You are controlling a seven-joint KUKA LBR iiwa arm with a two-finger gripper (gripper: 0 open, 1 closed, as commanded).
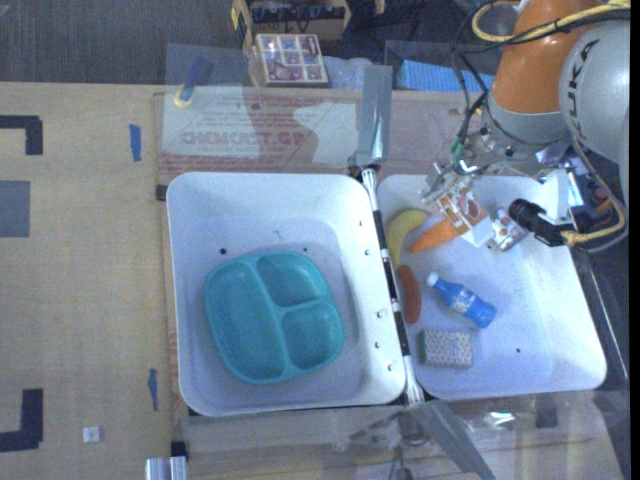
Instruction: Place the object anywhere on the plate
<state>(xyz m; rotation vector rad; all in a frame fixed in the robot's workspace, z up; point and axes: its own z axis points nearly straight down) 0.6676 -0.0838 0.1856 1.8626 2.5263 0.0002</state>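
Camera view shows you the claw (pixel 462 206) at the right bin's far-left corner, clamped on a tapered orange carrot (pixel 440 233), wrist angled downward.

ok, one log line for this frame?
gripper: over right bin, at carrot | teal plate: left bin, bare | bottle, sponge: right bin | placement: not done

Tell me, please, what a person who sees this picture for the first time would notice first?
Probably the teal divided plate, alone in the left bin. Next, the grey arm with its orange band at the upper right, its gripper low over the right bin, close above an orange carrot. Below lie a blue bottle, a red sausage-like piece and a speckled sponge.
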